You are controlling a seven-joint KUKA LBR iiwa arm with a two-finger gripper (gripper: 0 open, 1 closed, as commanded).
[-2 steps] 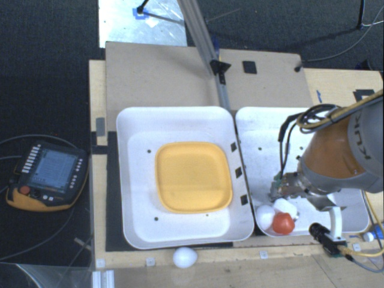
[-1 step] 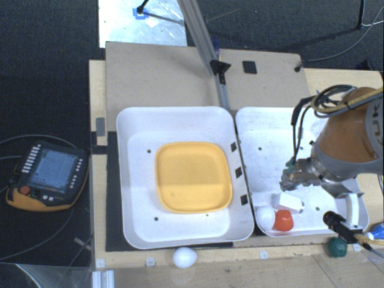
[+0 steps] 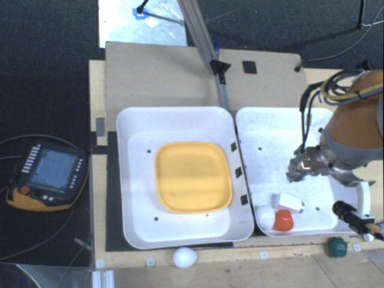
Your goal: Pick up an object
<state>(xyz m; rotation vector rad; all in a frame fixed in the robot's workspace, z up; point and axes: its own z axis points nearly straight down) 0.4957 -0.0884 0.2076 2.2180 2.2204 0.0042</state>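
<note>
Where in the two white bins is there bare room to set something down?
Right bin: bare floor across its far and middle-left part, between the divider and the gripper. Crowded at its near edge: white block, orange object, white ball. Left bin: narrow margins around the yellow square plate.

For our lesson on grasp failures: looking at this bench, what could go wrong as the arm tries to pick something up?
1. The white ball, orange object and white block crowd the right bin's near corner, so the gripper may hit a neighbour or the wall.
2. A nudged ball could roll away.
</note>
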